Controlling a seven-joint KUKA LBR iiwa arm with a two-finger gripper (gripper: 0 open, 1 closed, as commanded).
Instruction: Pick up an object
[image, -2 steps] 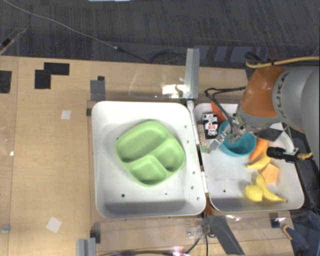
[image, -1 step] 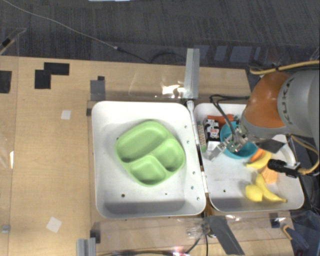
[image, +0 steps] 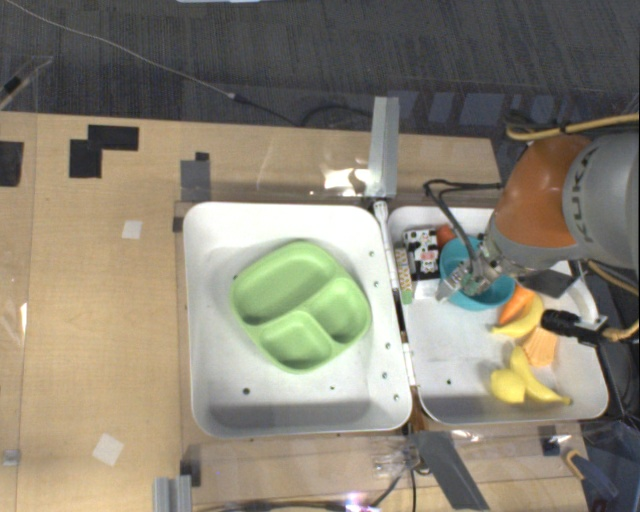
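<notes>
In the right bin (image: 440, 395), a teal cup (image: 462, 278) lies near the back, with my gripper (image: 483, 270) right over its rim. The grey arm with its orange band (image: 535, 205) comes in from the right and hides the bin's back right corner. An orange carrot-like piece (image: 518, 305) sits just right of the cup. In front of it lie an orange block (image: 541, 347) and a yellow banana (image: 522, 381). A small white packet with red and black print (image: 421, 254) rests at the back left of this bin.
The left bin (image: 215, 400) holds a green divided plate (image: 298, 304) near its middle. A grey post (image: 384, 145) stands behind the seam between the bins. Black cables (image: 590, 330) run over the right bin's right rim.
</notes>
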